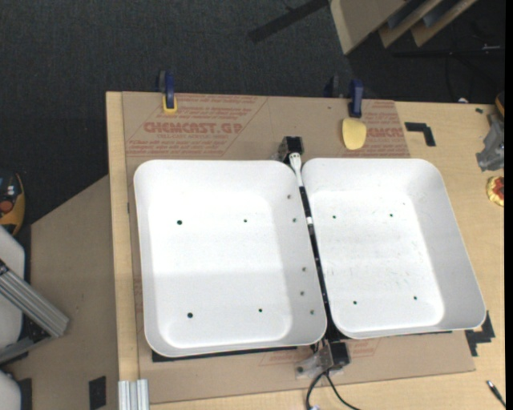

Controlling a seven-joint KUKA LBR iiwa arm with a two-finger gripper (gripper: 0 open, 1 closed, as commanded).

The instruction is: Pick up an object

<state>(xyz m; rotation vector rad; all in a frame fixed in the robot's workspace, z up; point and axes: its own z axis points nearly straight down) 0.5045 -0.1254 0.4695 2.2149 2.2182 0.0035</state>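
Observation:
Two shallow white bins lie side by side on the brown board: the left bin [160, 240] and the right bin [449, 240]. Their floors show just small dark dots and faint scuffs. A pale yellow rounded piece [353, 134] rests on the board behind the right bin, outside both bins. At the right edge of the camera view a small grey metal part of the arm [490, 148] pokes in, above the bench and well off the right bin's far corner. A small orange-red patch [496, 189] shows just below it.
Blue clamps [167, 84] [356, 96] pin the board's back edge. A black bracket [291, 148] and a cable run along the seam between the bins. Metal framing [32, 300] stands off the bench at the left, and wooden boards [401, 20] lie beyond the back.

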